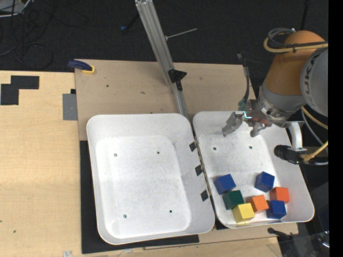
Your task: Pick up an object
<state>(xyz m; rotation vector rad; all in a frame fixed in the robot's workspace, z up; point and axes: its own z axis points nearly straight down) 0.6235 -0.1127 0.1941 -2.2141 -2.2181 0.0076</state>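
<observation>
Starting at the left, a shallow white plastic bin [140, 178] with rounded corners and a speckled floor sat on the pale wooden bench [37, 159]. A ribbed aluminium rail [159, 47] slanted down from the far side to the seam between the two bins. The right bin [241, 154], of the same white plastic, held a cluster of small cubes in its near part: a blue cube [224, 183], a dark green cube [233, 198] just nearer, a yellow cube [244, 212] at the near rim, an orange cube [259, 202], a second blue cube [265, 181], a red-orange cube [280, 194] and a third blue cube [276, 209] at the right end of the cluster. Over the far part of that bin hung the gripper [244, 127], its two grey fingers spread well apart with nothing between them, well apart from the cubes. Behind it rose the arm's orange band [292, 63].
</observation>
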